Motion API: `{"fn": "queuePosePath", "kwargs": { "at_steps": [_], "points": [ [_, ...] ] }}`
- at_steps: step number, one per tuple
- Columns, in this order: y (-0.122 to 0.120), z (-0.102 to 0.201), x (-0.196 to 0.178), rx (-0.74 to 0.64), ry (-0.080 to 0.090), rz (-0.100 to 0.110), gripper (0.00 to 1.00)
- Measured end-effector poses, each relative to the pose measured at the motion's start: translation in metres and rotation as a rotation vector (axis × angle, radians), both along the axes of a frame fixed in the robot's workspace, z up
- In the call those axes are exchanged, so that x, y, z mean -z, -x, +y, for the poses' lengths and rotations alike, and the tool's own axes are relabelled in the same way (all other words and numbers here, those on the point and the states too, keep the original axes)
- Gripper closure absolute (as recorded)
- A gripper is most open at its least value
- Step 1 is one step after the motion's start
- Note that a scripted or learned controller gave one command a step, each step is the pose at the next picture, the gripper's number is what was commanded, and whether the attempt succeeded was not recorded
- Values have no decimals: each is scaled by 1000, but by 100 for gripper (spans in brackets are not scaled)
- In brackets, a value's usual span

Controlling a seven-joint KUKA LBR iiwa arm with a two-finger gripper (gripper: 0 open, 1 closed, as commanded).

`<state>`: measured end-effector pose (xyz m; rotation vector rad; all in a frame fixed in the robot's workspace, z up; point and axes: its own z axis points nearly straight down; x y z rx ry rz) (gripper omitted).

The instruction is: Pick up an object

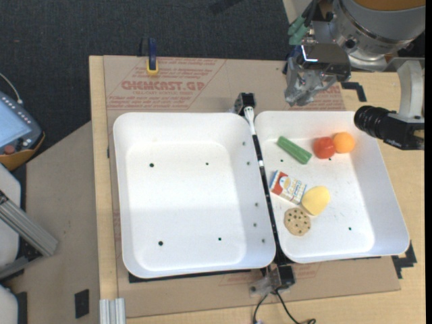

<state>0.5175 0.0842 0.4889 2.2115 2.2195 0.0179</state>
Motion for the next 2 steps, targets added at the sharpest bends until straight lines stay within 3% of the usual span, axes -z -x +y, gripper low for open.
{"fn": "queuePosePath", "kwargs": {
  "at_steps": [1,2],
  "points": [
    [42,22,151,3,5,33,100],
    [37,26,60,2,-1,4,100]
  ]
}}
